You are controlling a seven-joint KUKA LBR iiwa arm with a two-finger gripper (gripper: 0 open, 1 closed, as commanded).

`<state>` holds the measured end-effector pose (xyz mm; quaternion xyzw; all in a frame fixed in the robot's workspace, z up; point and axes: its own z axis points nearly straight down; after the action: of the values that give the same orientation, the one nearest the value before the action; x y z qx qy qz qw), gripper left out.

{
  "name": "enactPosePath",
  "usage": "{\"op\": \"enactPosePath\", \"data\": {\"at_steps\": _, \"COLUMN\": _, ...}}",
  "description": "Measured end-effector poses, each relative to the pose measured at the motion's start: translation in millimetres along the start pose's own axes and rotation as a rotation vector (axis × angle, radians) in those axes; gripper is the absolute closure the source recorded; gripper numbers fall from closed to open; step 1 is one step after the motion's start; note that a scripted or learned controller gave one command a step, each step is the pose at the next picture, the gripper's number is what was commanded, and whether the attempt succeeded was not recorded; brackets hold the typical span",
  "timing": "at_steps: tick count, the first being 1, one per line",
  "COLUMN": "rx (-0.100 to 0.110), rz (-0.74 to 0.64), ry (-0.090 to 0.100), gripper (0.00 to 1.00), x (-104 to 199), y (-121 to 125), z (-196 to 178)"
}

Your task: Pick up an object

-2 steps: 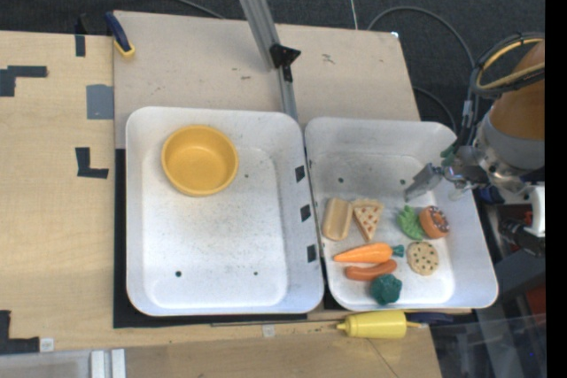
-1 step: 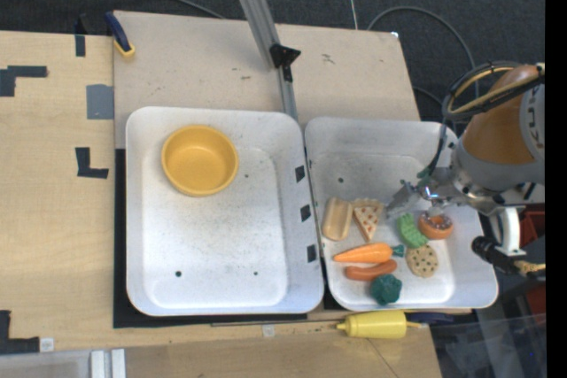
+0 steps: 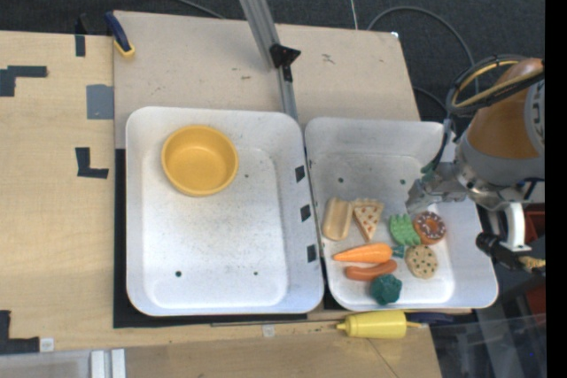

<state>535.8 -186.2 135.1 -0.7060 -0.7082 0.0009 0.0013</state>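
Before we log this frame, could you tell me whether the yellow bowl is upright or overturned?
Upright: the yellow bowl in the left bin shows its open mouth and inner floor to the overhead camera.

A single fixed camera looks down on the bench [image 3: 53,190] from above, at a slant rather than straight overhead. It stands far enough back to take in both white bins whole: the left bin [image 3: 213,279] sits near the centre of the frame and the right bin [image 3: 372,142] toward the right. The bench's far edge and dark floor lie along the top. The arm [image 3: 500,133] enters from the right side, where it is cropped, so its upper part is perhaps out of frame.
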Motion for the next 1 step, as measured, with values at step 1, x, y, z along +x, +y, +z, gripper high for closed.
{"op": "enactPosePath", "data": {"at_steps": 1, "rx": -0.006, "rz": 0.001, "ry": -0.001, "gripper": 1.0, "x": 6.6, "y": -5.0, "z": -46.4}}
